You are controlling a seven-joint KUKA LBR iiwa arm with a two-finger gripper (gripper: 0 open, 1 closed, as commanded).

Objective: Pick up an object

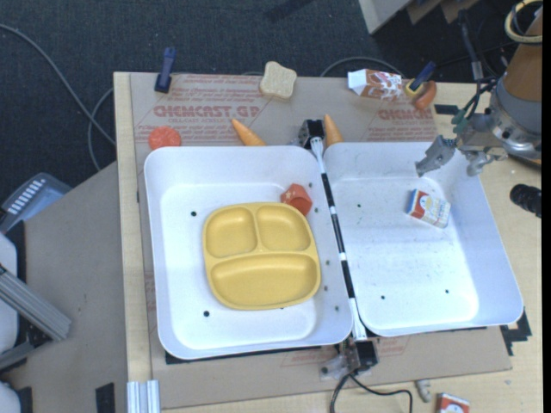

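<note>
So the whole setup sits on a bench (pixel 129 317) covered with brown cardboard-looking sheet that has red "CHEMCAST GP" lettering printed on it, and past the bench edge there's dark carpet with some cables snaking around. Two shallow white bins sit side by side, touching along a black seam down the middle.

The left bin (pixel 172 317) has a yellow divided plate (pixel 260 256) in it, three compartments, lying flat. Right at the plate's upper right corner there's a small red-orange toy piece (pixel 298 198), just beside the plate rim.

The right bin (pixel 482 291) holds the thing to grab: a small carton (pixel 428 207), mostly white with red-orange and a bit of blue on it, looks like a toy milk or juice box. It's lying tilted in the upper right part of that bin, on the bin floor, nothing else touching it.

The gripper (pixel 454 157) hangs over the top edge of the right bin, up and a little right of the carton, not touching it. Its two grey fingers look spread apart with nothing between them.

Along the back strip of the bench: a blue clip (pixel 164 69), a toy bread slice (pixel 278 79), two orange carrot-ish pieces (pixel 248 133), a flat red disc (pixel 164 136) and another small red and white carton (pixel 376 83).
</note>
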